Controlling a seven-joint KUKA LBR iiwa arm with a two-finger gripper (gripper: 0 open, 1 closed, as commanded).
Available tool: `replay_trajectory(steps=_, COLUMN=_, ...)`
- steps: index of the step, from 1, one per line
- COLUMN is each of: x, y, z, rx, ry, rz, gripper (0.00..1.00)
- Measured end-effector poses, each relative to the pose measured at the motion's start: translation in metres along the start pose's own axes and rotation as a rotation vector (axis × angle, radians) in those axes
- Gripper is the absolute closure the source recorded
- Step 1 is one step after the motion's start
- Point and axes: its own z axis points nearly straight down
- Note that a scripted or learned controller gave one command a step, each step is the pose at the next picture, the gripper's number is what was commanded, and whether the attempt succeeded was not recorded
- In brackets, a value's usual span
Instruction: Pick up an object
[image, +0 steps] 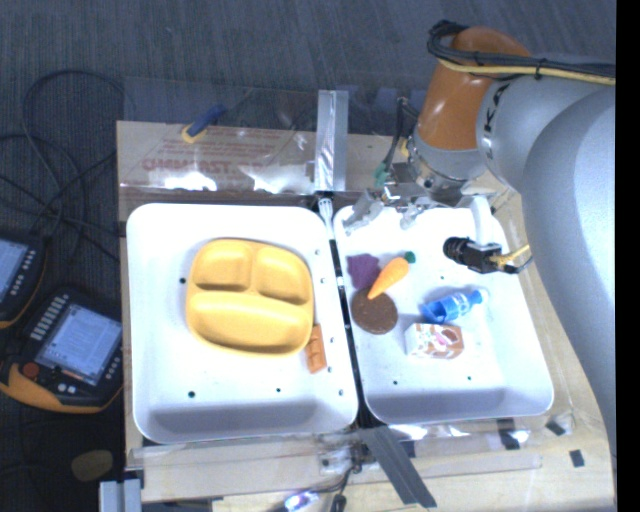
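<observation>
Carrot (390, 277): lies flat near the middle of the right bin (480, 385), its green tip toward the back. It is one of the likeliest picks, being close to the claw.
Purple piece (362, 268): just beside the carrot on its left, close to the wall between the bins.
Brown disc (375, 313): flat, touching the carrot's thick end.
Blue bottle (450, 303): on its side, to the right of the carrot and apart from it.
White packet (435, 342): just in front of the bottle, printed with pink.
Claw (388, 205): hangs over the right bin's back edge, behind the purple piece. I cannot tell how far open it is, and I see nothing in it.
Progress: nothing is lifted and every item rests on a bin floor. Choosing, descending, closing and raising are all left, by my judgement.
Left bin (170, 400): holds a yellow divided tray (250, 295), with a small orange piece (316, 351) at the tray's front right corner.
Desk (133, 150): carries both bins side by side.
</observation>
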Motion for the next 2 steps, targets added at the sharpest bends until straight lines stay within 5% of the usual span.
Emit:
replay_trajectory(steps=1, x=-0.050, y=-0.040, z=0.079, rx=-0.021, ry=-0.010, rz=-0.293, gripper=0.00)
replay_trajectory(steps=2, x=-0.066, y=-0.063, z=0.095, rx=-0.011, ry=-0.005, rz=-0.065, gripper=0.00)
